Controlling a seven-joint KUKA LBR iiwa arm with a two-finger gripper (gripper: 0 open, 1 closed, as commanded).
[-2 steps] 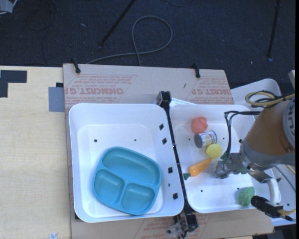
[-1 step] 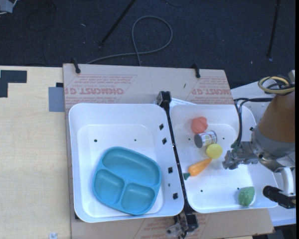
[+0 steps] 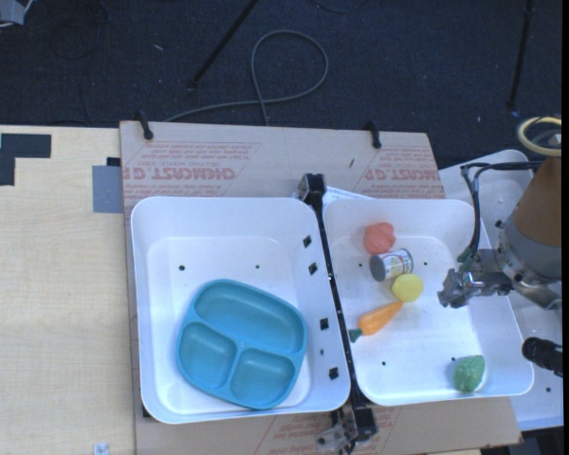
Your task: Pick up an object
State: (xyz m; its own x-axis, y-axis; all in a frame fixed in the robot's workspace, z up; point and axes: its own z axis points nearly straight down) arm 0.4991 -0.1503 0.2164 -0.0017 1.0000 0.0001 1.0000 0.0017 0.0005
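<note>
objects for picking lie in the right bin (image 3: 427, 391), the one nearer the arm. a reddish-orange ball (image 3: 379, 236) sits toward the far side of that bin. just in front of it a small tin can (image 3: 392, 264) lies on its side, and a yellow ball (image 3: 408, 287) touches or nearly touches the can's near side. a carrot (image 3: 379, 318) lies slantwise just beside the yellow ball, its tip pointing toward the divider between the bins. a green lump (image 3: 469, 373) sits well apart from the others, in the near right corner of the bin.

the left bin (image 3: 156, 254) holds a blue tray (image 3: 242, 342) with three compartments, lying flat and a little turned.

the pincer (image 3: 458, 287) hangs over the right edge of the right bin, near the yellow ball but apart from it. whether it is wide or narrow i cannot tell; nothing shows between its tips.

both bins rest on a cardboard sheet (image 3: 266, 164) on the surface (image 3: 47, 301), which is pale wood on the left.
</note>
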